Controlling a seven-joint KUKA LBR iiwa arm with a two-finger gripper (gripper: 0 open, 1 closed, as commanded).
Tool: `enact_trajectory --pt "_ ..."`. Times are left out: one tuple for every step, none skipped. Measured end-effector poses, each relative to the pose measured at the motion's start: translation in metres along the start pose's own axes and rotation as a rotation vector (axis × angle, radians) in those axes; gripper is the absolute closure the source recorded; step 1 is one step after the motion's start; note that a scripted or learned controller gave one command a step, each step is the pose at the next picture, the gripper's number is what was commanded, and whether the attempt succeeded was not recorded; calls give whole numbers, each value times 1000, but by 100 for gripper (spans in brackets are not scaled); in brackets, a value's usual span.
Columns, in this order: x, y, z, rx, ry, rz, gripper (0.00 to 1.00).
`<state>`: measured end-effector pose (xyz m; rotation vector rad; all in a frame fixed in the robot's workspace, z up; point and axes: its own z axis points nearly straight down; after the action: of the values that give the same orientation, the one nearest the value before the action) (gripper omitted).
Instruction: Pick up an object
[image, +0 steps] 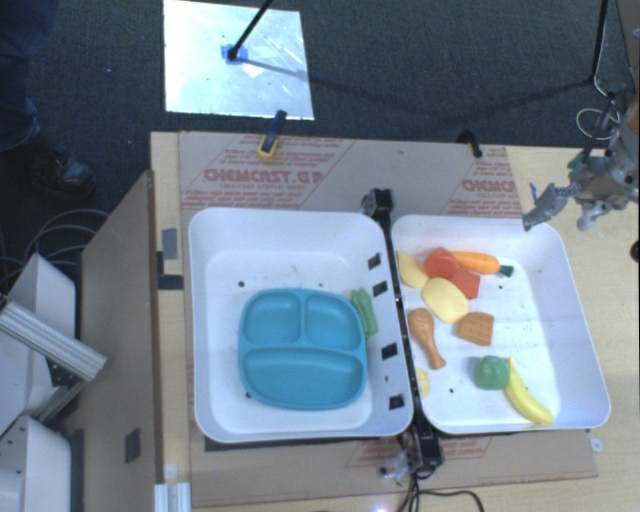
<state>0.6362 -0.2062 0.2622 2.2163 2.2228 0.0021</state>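
The right bin (580, 330) holds several toy foods: an orange carrot (475, 263), a red piece (448, 271), a pale yellow lump (446, 299), a chicken drumstick (425, 333), a waffle-like square (476, 328), a green piece (490, 372) and a banana (525, 395). A pale yellow piece (411, 270) lies by the bin's left wall. My gripper (565, 206) hangs above the bin's far right corner, fingers spread, nothing between them. It stands well apart from all the food.
The left bin (215, 300) bears a blue divided plate (301, 348) with a green pod (364, 311) beside its right rim. A black divider (392, 300) joins the bins. Cardboard (330, 170) lines the bench behind them.
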Motion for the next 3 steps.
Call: enact_trajectory --pt "1 -36 124 12 4 3 0" --pt "2 27 178 16 8 -8 0" --pt "-1 35 101 -8 -2 -2 0"
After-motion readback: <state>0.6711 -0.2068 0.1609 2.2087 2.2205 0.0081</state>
